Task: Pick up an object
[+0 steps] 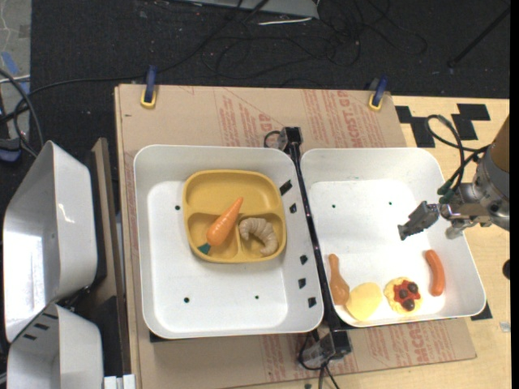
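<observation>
Dark and small, the pincer hangs over the right-hand white bin, carrying nothing; whether it is released or clenched I cannot tell. Just below and slightly right of it lies the nearest object, a slim orange-red toy sausage, its long axis running nearly top to bottom. Grey arm enters from the right edge, wrist pointing left.

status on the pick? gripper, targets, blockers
Gripper over right bin, nothing seen between fingers. Sausage, drumstick, two small food pieces along near edge, unpicked. Carrot on yellow plate, left bin. No blockers.
</observation>
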Available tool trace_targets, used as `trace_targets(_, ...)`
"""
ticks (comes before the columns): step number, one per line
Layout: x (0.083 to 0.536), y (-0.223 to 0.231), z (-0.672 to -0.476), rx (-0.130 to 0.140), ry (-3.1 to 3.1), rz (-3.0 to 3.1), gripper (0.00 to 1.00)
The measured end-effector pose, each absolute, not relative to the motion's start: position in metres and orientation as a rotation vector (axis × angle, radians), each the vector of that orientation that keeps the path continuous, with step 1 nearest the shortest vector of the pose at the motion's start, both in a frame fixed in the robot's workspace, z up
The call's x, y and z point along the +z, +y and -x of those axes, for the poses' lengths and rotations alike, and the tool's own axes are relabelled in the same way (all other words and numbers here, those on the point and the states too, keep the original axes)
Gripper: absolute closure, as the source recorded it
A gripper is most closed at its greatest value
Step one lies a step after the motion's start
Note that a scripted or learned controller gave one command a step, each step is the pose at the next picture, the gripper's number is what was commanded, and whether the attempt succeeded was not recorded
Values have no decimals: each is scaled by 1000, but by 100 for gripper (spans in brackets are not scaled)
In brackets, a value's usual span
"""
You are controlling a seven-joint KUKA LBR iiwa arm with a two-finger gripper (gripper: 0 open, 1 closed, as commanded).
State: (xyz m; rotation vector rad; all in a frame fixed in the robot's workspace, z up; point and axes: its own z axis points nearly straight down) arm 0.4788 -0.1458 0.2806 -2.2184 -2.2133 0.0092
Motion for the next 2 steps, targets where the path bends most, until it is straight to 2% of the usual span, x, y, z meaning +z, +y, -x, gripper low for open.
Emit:
trace_targets(1, 285, -146, -480, 1, -2222, 2221, 0)
trace_targets(2, 224, -139, -483, 4, -2217, 2219, 0)
